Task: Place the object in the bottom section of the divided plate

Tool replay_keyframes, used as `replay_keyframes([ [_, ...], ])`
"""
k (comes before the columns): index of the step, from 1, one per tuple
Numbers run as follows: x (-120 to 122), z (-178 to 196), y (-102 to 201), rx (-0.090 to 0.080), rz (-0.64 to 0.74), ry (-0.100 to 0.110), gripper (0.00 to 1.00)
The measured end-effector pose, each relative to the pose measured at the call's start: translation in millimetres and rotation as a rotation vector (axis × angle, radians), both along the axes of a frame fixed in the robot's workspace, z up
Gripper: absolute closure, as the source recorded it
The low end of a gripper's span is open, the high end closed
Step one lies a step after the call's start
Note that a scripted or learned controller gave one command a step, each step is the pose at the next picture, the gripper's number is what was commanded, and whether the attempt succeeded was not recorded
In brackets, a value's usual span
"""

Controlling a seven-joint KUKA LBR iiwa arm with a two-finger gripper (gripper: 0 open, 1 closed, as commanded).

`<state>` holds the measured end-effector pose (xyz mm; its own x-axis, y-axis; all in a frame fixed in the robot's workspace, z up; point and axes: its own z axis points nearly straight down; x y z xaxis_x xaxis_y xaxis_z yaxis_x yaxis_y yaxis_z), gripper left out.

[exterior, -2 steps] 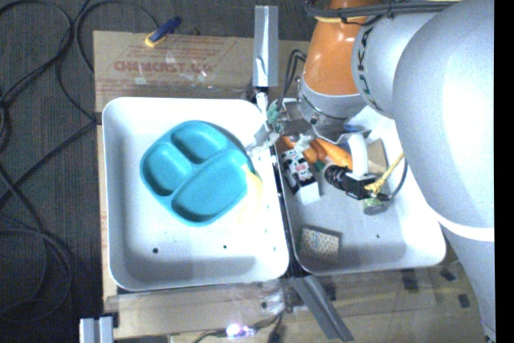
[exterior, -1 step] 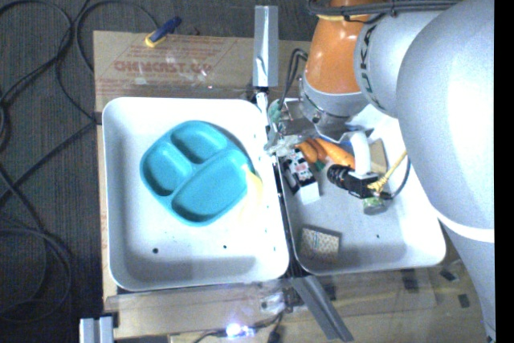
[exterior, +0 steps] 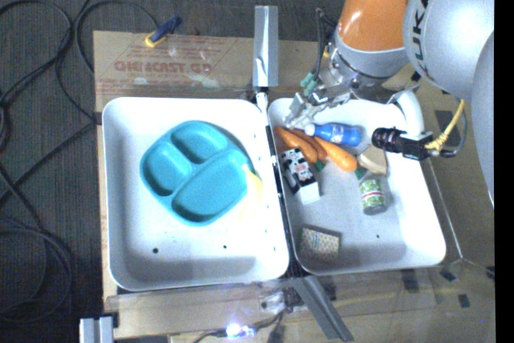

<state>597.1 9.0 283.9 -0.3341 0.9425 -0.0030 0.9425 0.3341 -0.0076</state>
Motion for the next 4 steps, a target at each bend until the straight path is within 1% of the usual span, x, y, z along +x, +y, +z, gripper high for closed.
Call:
replay_keyframes([
  [1, 71.9, 113.9, 4.1, 0.001, 0.064, -0.002, 1.00],
  [2, 72.1, 147.4, -7.7, 0.003, 0.357, -0.002, 1.00],
  [3, 23.0, 147.0, -52.0, 0.000, -0.241, -0.001, 1.00],
  [4, 23.6, 146.7, -2.0, 0.002, -0.015, 0.000, 1.00],
])
